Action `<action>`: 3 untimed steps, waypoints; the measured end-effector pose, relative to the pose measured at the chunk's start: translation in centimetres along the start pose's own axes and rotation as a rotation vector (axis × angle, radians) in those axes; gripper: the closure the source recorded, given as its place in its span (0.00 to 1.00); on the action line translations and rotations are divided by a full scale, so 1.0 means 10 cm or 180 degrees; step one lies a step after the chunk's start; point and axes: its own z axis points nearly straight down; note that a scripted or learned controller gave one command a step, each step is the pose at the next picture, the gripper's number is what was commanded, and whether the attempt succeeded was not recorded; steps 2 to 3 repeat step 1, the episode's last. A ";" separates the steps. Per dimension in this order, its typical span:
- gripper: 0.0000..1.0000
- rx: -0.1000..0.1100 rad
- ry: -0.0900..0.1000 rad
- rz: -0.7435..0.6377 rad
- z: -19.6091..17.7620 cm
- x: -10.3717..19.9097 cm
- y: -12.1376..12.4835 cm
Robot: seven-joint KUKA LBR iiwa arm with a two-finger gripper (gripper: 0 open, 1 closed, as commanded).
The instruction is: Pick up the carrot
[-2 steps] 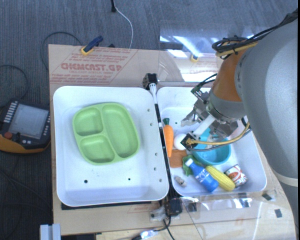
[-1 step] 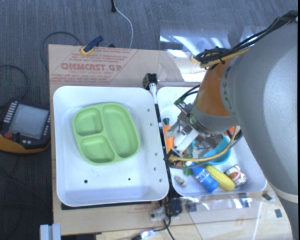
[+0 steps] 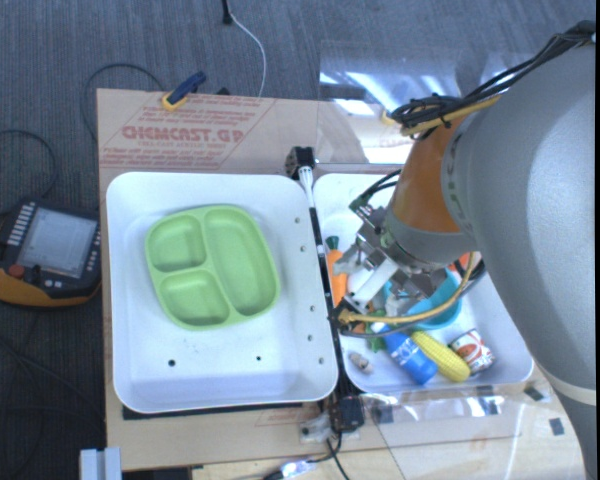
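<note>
The carrot (image 3: pixel 338 285) is a thin orange piece lying along the left wall of the right bin (image 3: pixel 500 363), partly hidden by clutter. My gripper (image 3: pixel 377 278) hangs low over that bin's middle, just right of the carrot, among the heaped items. The grey arm with its orange band (image 3: pixel 425 193) covers much of the bin from the right. I cannot make out anything held.
A green divided plate (image 3: pixel 212 265) lies in the left bin (image 3: pixel 140 368). In the right bin sit a blue can (image 3: pixel 412 358), a yellow corn cob (image 3: pixel 440 356), a red-and-white can (image 3: pixel 472 348) and a blue bowl (image 3: pixel 442 306). A handheld pendant (image 3: pixel 45 253) rests on the floor, left.
</note>
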 end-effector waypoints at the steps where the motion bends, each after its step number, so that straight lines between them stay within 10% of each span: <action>1: 0.00 0.0000 0.0000 0.0000 0.00 0.00 0.00; 3: 0.00 0.0000 0.0000 0.0000 0.00 0.00 0.00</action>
